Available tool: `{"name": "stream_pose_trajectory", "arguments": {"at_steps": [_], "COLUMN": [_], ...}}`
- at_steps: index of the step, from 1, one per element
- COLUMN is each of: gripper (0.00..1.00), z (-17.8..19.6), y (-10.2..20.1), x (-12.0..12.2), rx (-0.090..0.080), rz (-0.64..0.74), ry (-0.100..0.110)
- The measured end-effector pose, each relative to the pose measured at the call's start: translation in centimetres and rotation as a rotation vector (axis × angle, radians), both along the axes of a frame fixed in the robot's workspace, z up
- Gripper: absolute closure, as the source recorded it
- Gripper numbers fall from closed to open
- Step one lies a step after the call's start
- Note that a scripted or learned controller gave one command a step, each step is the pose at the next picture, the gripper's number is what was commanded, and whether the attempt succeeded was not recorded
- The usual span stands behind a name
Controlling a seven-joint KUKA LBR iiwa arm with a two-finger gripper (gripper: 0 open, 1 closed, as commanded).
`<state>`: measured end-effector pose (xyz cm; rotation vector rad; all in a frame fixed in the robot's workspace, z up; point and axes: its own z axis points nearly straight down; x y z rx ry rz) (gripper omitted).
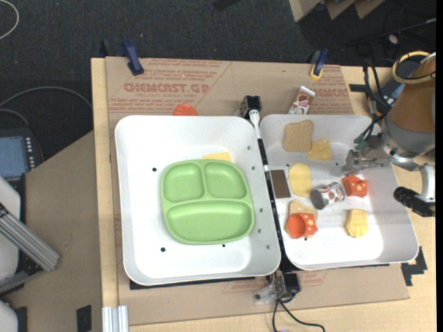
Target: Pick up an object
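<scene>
The camera view gives you two white bins side by side, and the things to be picked lie in the right bin (pixel 394 244). Near its far edge you have a slice of toy bread (pixel 298 136) with a small yellow wedge (pixel 320 150) just beside it. Toward the middle sits a pale yellow rounded piece (pixel 300 178), a brown rectangular block (pixel 279 183) close to the left wall, and a small can (pixel 327 195) lying on its side. Just to the can's right is a red toy piece (pixel 354 186). Nearer to you lie an orange-red toy (pixel 300 225), with a pale piece touching its top, and a ridged yellow piece (pixel 356 223).

The gripper (pixel 358 159) hangs over the right bin's far right part, just above the red toy piece in the picture. Nothing shows between its fingers; whether they are spread or closed you cannot tell from this angle. The arm (pixel 414 116) comes in from the right, its orange band above the wrist.

The left bin (pixel 138 185) holds a green divided tray (pixel 206 202) lying flat, with a pale yellow piece (pixel 217 157) peeking out behind its far edge. Beyond the bins, on the cardboard-coloured board (pixel 166 85), lies a small carton (pixel 302 100), and two blue clamps (pixel 131 57) grip the far edge.
</scene>
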<state>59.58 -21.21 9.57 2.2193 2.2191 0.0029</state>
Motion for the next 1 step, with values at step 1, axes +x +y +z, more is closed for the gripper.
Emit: {"name": "stream_pose_trajectory", "arguments": {"at_steps": [1], "gripper": [0.00], "z": [-0.07], "y": [0.00], "x": [-0.03], "rx": [0.000], "rz": [-0.001], "ry": [0.001]}}
